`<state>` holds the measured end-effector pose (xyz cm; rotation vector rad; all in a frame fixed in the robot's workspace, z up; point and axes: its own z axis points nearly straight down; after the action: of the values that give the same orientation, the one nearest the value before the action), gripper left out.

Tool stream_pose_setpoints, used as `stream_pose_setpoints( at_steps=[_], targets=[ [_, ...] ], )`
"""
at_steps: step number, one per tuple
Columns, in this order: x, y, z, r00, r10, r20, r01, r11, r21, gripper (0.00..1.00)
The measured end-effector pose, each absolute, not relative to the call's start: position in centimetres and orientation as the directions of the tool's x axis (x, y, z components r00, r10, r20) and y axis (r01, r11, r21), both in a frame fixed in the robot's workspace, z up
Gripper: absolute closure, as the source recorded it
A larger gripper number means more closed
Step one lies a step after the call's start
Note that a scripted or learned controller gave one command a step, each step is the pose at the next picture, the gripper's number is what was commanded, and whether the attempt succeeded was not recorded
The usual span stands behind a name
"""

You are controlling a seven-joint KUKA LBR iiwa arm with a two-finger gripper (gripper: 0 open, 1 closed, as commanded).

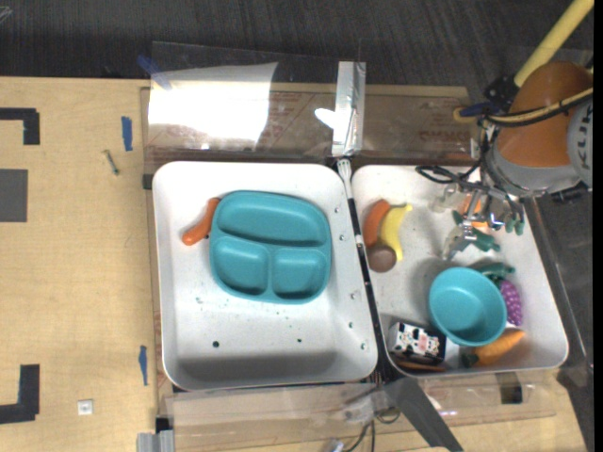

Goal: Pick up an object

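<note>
- From above, the counter (66, 252) carries two shallow white bins side by side: a left bin (188, 347) and a right bin (546, 318), touching along their shared edge.
- In the left bin a teal divided plate (269, 245) lies flat toward the far side, its single long compartment facing the far edge and its two smaller ones facing the near edge.
- An orange carrot-like piece (198, 224) pokes out from under the plate's left rim, tilted toward the bin's left wall.
- The near half of the left bin shows a few dark specks on the white floor.
- In the right bin, against the shared edge, a yellow banana (394, 231) lies just beside an orange piece (376, 220), with a small brown round thing (381, 258) touching their near ends.
- A teal bowl (466, 304) sits upright toward the near right of that bin; a purple bunch of grapes (512, 299) touches its right side and an orange carrot (501, 347) lies at its near right.
- A small black-and-white packet (417, 343) rests by the bin's near edge, left of the bowl.
- The gripper (476, 222) hangs over the far right part of the right bin, below the arm's orange band (546, 121), just beyond the bowl.
- A green shape shows around its tip, but it is too cluttered to tell whether the fingers are released or clenched on anything.
</note>
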<state>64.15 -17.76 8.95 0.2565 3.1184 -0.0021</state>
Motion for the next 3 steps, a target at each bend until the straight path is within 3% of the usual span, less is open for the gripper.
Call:
stream_pose_setpoints(
  at_steps=[1,2,3],
  targets=[
    [64.4,-17.6,10.2,-0.986,0.162,-0.023,0.162,0.987,0.000,1.00],
    [63.0,-17.7,26.5,-0.996,-0.088,-0.020,-0.088,0.996,-0.006,1.00],
    [62.8,-17.7,25.9,-0.996,-0.088,-0.010,-0.088,0.996,-0.001,0.00]
  ],
)
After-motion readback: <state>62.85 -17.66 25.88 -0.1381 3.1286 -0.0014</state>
